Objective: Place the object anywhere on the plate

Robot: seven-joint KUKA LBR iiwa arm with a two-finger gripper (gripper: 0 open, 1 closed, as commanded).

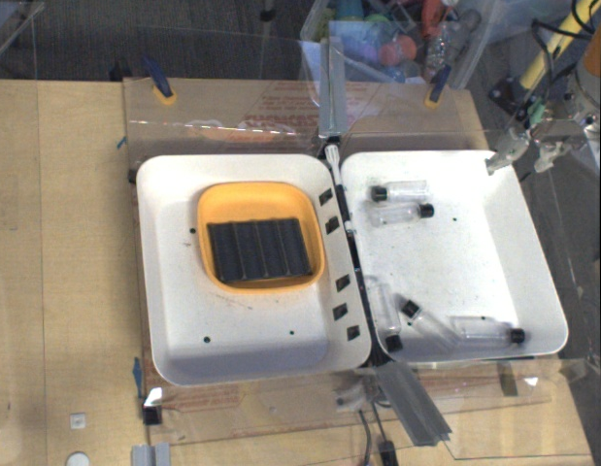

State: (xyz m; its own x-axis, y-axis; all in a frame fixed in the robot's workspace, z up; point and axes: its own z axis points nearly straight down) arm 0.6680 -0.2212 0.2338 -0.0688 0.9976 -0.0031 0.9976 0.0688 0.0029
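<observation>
1. Grey metal bar [409, 411], nearest me, at the front edge of the bench below the seam between the bins. I take it for part of the bracing that keeps them from shifting.

2. Right bin [533, 260], near corner. There are clear vials with black caps: one long vial [484, 331] lies flat along the front wall, and a short pair [397, 320] lies against the divider. They lie loose on their sides, apparently where they rolled to rest.

3. Left bin [164, 289]. It holds the orange plate [215, 202], which sits flat and a little toward the far side.

4. Black ridged block [259, 249], the task's thing as I judge it. It lies flat inside the plate's rim with its ridges up, well within the edge. By my reading the placement is already done.

5. Right bin, far side. Two more capped vials [399, 202] lie side by side, well apart from the near ones.

6. Gripper [533, 146], as I take it, at the far right corner of the right bin, well apart from plate and block. I cannot tell how wide it stands, and I see nothing held in it. It looks parked clear of the work.

7. Blue clamps [162, 87] pin the clear sheet behind the bins.

8. Clear tub of coloured toys [407, 8], farthest back.
</observation>
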